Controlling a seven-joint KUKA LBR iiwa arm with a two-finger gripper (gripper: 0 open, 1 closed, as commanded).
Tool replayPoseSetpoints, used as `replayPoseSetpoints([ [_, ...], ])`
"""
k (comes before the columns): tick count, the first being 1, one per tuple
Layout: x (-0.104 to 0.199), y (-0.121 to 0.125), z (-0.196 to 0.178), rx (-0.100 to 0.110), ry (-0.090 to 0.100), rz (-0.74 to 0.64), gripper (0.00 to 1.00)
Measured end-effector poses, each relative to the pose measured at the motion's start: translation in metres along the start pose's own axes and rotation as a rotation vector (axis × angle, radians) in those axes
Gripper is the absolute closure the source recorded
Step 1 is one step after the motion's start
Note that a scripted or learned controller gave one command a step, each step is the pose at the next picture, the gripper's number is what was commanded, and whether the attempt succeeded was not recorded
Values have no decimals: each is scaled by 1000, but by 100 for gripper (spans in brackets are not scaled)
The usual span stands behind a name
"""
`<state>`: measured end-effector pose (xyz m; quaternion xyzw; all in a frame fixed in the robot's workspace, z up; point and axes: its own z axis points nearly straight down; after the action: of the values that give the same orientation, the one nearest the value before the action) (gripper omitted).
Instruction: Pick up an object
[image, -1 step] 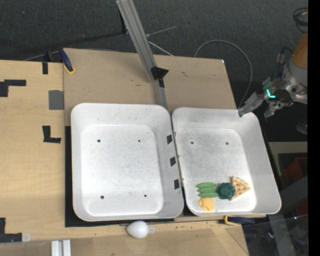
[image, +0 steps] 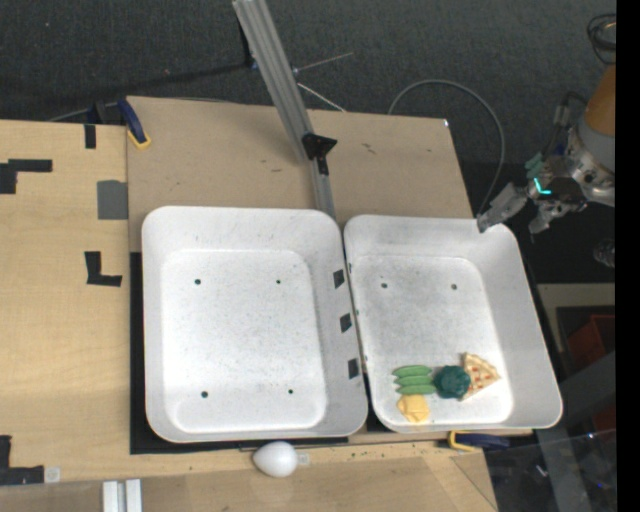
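Toys (image: 445, 382) in right bin (image: 520, 300): green, yellow, dark-green, orange pieces clustered at near edge. Gripper (image: 515, 210) above far corner; finger state indeterminate.

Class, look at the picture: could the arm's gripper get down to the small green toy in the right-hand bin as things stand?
Probably yes. The gripper hangs over the right bin's far corner, the green toy lies uncovered near the front, though crowded by neighbouring pieces.
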<state>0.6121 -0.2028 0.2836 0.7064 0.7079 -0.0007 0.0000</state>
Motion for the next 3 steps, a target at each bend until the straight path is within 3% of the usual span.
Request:
replayPoseSetpoints([
  [3, 8, 6, 175, 7, 2, 0, 0],
])
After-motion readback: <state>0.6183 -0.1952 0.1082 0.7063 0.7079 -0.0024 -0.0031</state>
